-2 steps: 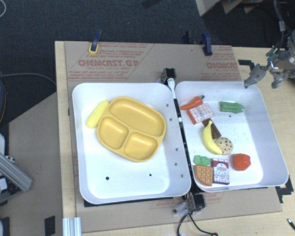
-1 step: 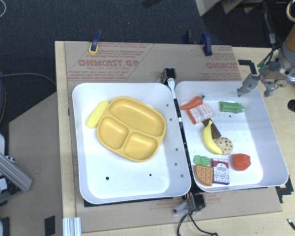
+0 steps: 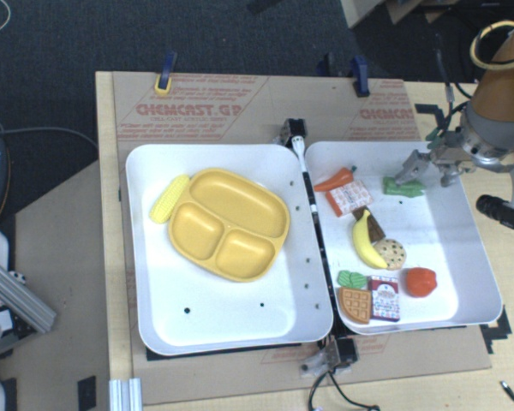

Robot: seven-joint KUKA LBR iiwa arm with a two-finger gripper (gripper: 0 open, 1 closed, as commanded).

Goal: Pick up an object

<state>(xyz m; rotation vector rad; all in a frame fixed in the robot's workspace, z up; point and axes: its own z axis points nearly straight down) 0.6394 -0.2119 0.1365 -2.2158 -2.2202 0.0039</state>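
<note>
One green block [image 3: 403, 189] lay in the right bin [image 3: 463, 238] under the gripper [image 3: 415, 174]; whether it was clasped could not be told. Probably light and stiff, best pinched across its narrow sides.

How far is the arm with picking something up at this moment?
Nothing looks lifted yet. The gripper is low at the back of the right bin, right at a green item that lies on the bin floor. Whether it grips it I cannot tell. The banana, tomato and waffle lie untouched. Grasping and lifting are left.
</note>
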